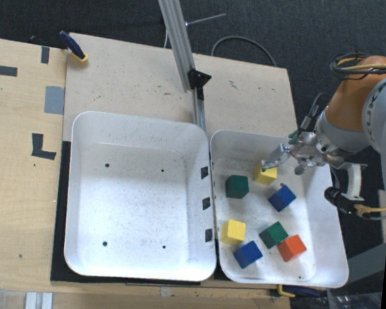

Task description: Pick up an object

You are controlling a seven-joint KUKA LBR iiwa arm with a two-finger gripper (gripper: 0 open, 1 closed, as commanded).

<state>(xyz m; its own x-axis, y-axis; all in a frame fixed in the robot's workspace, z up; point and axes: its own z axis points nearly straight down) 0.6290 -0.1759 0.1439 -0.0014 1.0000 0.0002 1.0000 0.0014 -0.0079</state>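
Inside the right bin (318,268), seven cubes are seen: two yellow, two green, two blue, one orange. Near its far wall, the tilted yellow cube (265,173) is found just below the gripper (286,159), whose clench cannot be told.

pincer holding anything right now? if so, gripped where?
Cannot be told. The pincer sits right at the top of the yellow cube in the right bin, but this view doesn't show the cube between its fingers.
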